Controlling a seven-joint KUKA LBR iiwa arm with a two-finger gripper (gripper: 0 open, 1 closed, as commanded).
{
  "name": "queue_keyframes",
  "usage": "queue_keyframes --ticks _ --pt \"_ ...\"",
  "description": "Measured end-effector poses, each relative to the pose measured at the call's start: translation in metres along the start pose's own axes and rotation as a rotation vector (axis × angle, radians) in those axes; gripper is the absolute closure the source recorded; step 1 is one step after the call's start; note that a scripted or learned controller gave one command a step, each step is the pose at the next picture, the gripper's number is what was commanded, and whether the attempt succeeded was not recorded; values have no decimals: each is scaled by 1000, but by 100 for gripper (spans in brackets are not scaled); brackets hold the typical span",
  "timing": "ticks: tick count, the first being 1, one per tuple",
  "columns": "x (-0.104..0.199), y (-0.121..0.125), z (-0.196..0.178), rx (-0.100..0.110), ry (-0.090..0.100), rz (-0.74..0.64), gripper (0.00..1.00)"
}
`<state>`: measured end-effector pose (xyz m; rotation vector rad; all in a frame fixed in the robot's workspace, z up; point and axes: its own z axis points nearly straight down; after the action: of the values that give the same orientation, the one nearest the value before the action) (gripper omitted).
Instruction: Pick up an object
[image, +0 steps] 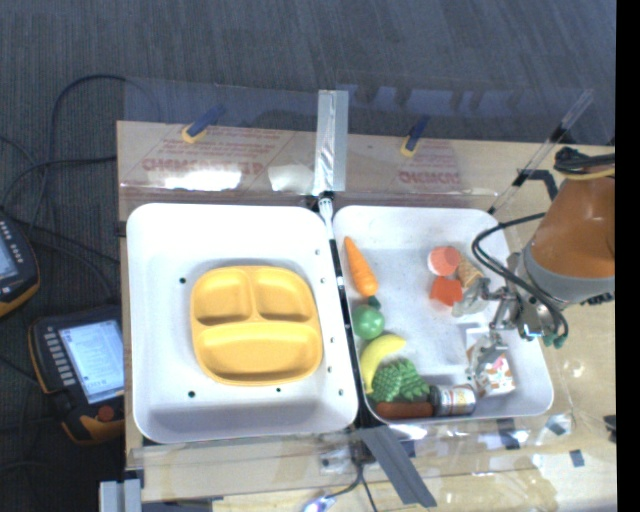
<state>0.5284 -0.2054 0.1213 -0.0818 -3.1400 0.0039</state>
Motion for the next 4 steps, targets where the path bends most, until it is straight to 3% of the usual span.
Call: queue_keyframes --ticks 1,2,3,4 --pt "-13 79 31 -2 -14 29 0" --pt "-15 79 20 2 -18 28 100" --pt "-51 69 29 -3 -9 397 100" --pt "-94 72 30 -3 -12 644 100"
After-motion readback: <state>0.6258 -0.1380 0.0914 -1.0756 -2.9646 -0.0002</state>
